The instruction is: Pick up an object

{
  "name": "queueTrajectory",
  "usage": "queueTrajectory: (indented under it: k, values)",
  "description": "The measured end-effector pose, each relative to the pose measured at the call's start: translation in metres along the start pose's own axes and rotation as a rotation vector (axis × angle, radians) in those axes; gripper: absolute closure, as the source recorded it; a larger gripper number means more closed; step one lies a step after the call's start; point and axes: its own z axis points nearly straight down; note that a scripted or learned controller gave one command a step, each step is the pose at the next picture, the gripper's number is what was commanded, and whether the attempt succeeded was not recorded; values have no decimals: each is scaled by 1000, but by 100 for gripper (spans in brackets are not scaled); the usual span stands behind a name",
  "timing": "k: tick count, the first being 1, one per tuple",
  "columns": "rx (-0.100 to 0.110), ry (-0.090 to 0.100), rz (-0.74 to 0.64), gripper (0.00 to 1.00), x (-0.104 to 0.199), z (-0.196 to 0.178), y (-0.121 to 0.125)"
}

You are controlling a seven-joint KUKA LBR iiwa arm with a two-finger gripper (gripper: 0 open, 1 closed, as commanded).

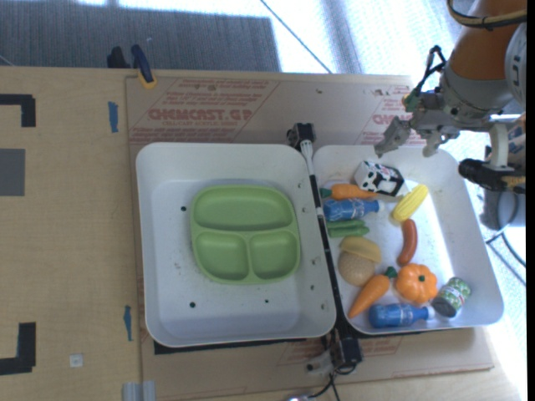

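Red CHEMCAST GP lettering (pixel 199 114) (partly faint) on cardboard (pixel 209 107) behind bins.

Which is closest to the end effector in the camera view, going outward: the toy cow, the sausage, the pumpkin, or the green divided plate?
1. Toy cow, just below the end effector, top of the right bin.
2. Sausage, middle of that bin.
3. Pumpkin, lower in that bin.
4. Green divided plate, over in the left bin.
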Motion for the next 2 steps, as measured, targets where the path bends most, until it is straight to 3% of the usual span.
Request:
queueTrajectory:
  k: [1,2]
  values:
    - [-16,-6,0,0,-8,113,-6]
    - [-22,-7,0,100,-9,98,-4]
